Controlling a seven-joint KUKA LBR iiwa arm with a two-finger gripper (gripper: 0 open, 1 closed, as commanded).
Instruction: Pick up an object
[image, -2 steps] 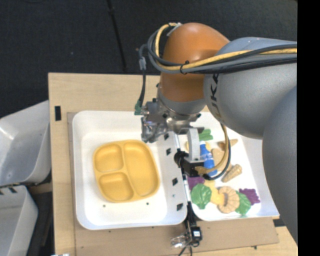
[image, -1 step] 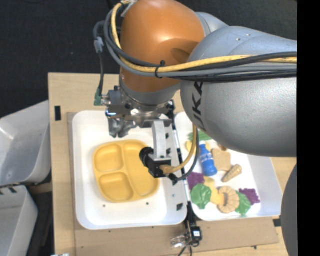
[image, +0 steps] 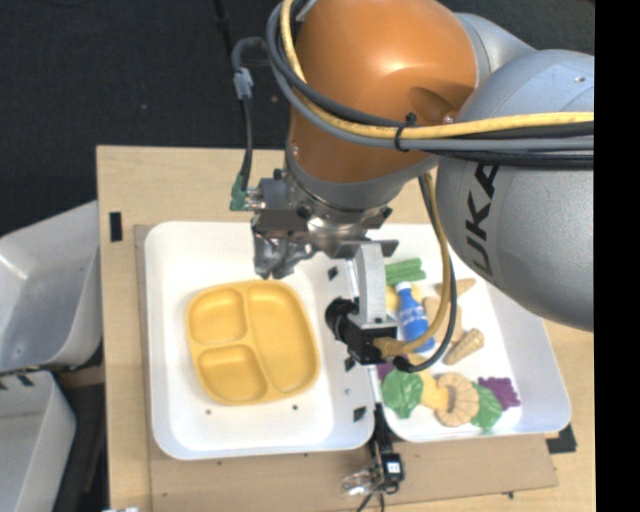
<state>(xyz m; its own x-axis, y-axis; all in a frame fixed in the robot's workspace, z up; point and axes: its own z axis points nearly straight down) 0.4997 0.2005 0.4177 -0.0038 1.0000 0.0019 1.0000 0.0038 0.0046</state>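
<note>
- My grey arm with its orange band (image: 380, 90) reaches in from the right and hangs low over the pale wooden bench (image: 120, 200).
- My claw (image: 278, 252) sits over the far right part of the left shallow white bin (image: 165, 330), close to the wall it shares with its neighbour.
- I cannot tell whether my claw is open or closed; the wrist above hides too much of it, and I see nothing gripped in it.
- The yellow plastic tray with three compartments (image: 250, 340) lies flat in the middle of the left bin, one large well on its right and two smaller ones on its left.
- The tray's far edge lies just below my claw in the view; whether the two touch I cannot say.
- The right shallow white bin (image: 530, 370) holds a scatter of small toy foods.
- A blue plastic bottle with a white cap (image: 410, 312) lies near the dividing wall, with a flat green toy piece (image: 405, 270) just beyond it.
- A tan ribbed toy cob (image: 466, 345) lies to the right of the bottle.
- Along the near edge lie a green leafy toy (image: 402, 392), a round yellow toy slice (image: 450, 398) touching it, and a purple toy grape bunch (image: 498, 390) further right.
</note>
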